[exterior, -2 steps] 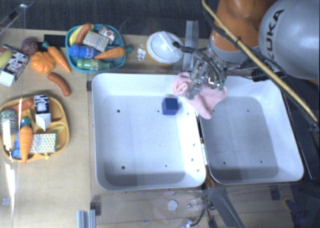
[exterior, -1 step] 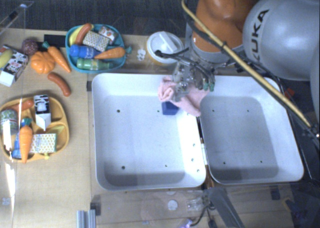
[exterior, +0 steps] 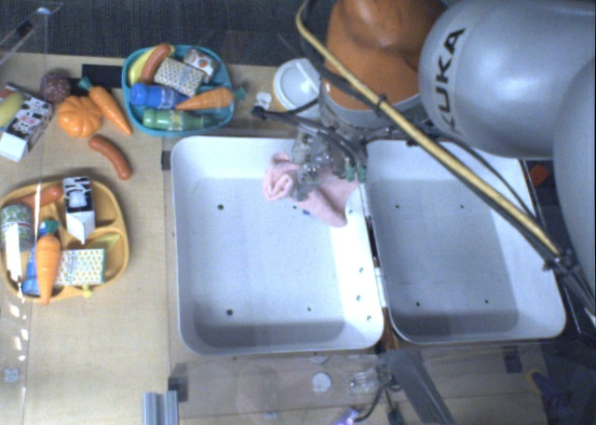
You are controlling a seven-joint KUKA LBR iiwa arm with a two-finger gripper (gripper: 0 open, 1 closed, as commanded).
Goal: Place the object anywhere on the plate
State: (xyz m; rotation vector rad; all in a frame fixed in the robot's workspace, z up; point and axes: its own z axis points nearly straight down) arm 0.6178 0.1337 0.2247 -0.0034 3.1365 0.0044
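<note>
A crumpled pink cloth (exterior: 312,188) lies in the left bin (exterior: 233,265) near its upper right corner, long axis slanting upper-left to lower-right. The end effector (exterior: 317,164) hangs over it, grip unclear.

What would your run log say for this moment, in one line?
gripper: over left bin, upper right corner | pink cloth: under gripper, grasp unclear | placing: not done
</note>
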